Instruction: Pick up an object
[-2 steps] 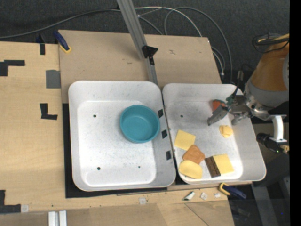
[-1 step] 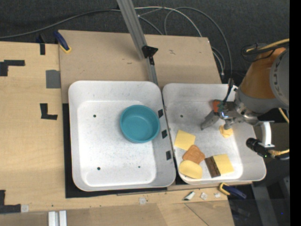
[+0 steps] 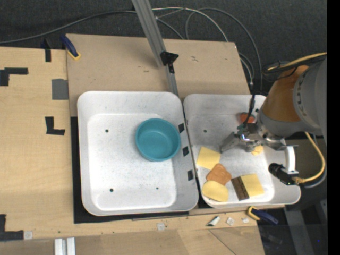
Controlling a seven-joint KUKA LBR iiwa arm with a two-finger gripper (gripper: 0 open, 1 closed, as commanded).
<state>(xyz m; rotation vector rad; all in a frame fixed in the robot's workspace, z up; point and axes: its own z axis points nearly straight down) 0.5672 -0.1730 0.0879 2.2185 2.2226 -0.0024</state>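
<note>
My gripper point(image 3: 241, 144) hangs low over the middle of the right bin point(image 3: 212, 110), fingers spread open with nothing between them. One grey finger point(image 3: 227, 143) points left toward a yellow square block point(image 3: 208, 157). A small yellow piece point(image 3: 257, 151) lies just right of the gripper. Toward the bin's front lie a brown-orange lump point(image 3: 218, 173), a rounded yellow piece point(image 3: 215, 191), and a yellow block with a dark brown strip point(image 3: 247, 186). A small red-orange item point(image 3: 246, 119) shows behind the gripper.
The left bin point(image 3: 101, 158) holds a teal bowl point(image 3: 157, 138). A slanted grey pole point(image 3: 151, 25) rises behind the bins. Cables point(image 3: 223, 20) run over the bench at the back. The arm's orange band point(image 3: 284, 102) sits over the right bin's right edge.
</note>
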